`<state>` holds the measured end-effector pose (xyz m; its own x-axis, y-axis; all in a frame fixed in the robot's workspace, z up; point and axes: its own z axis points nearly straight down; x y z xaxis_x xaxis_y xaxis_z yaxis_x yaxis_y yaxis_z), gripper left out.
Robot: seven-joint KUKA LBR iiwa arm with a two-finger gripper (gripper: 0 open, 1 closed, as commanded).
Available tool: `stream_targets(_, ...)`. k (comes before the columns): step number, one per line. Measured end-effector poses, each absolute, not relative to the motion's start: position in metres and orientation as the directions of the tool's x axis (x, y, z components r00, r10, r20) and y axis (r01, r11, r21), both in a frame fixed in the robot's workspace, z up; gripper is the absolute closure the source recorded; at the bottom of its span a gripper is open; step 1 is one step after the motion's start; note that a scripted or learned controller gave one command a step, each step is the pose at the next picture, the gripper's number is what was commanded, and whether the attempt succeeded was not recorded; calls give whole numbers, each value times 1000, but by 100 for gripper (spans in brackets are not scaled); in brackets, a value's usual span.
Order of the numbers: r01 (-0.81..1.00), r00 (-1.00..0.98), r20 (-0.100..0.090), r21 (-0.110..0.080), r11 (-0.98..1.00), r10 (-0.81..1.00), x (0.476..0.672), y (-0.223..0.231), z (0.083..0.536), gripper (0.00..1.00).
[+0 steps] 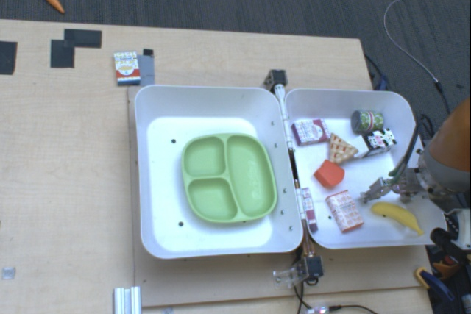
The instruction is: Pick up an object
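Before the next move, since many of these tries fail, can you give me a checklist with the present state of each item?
1. Claw is over the right bin: ok.
2. A target lies close to the claw: ok, the banana is just beside it and the pink carton is near.
3. Claw holds an object: not ok, nothing shows between its tips.
4. Claw opening is wide enough for the banana: cannot tell.
5. Targets are apart from each other: ok, the banana, pink carton and red block lie separate.
6. Green tray sits in the left bin, out of the way: ok.
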<state>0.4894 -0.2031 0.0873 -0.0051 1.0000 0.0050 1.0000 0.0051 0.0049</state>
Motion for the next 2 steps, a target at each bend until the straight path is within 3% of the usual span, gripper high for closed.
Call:
stream_targets(1, 1000, -5, -2, 13, 5, 1000, 491, -204, 98, 100)
stream_targets(2, 1000, -5, -1, 12, 5, 1000, 491, -204, 98, 0)
